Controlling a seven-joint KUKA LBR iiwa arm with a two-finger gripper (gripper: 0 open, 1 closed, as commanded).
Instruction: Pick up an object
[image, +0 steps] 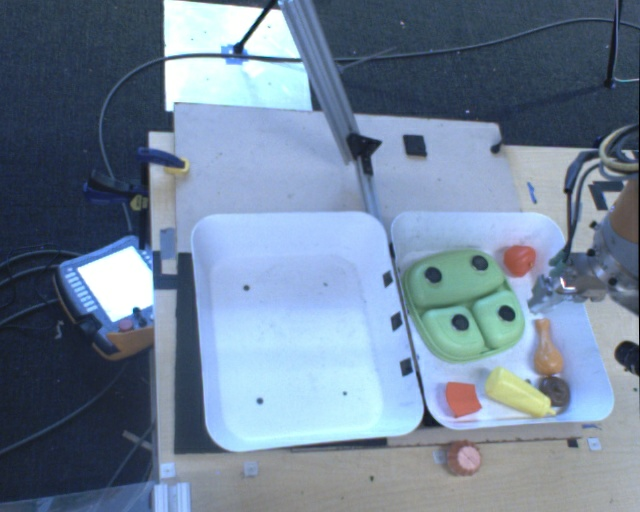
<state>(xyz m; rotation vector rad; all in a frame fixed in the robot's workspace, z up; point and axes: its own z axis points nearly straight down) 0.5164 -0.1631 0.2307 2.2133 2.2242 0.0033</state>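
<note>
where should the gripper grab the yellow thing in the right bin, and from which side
Probably across its thick middle, coming straight down. The yellow piece lies flat and elongated, slanting along the right bin's near edge, so fingers closing across its short width should fit. The brown ring crowds its right end and the orange block sits near its left, so avoid both ends.

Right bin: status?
Gripper over right bin's right side, grasping nothing. Nearest: red piece, orange toy. Big green toy crowds bin centre.

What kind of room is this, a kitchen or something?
Probably a robotics lab, not a kitchen: two white bins on a bench, plastic toys in one, a handheld control pendant and loose cables on the carpet.
</note>
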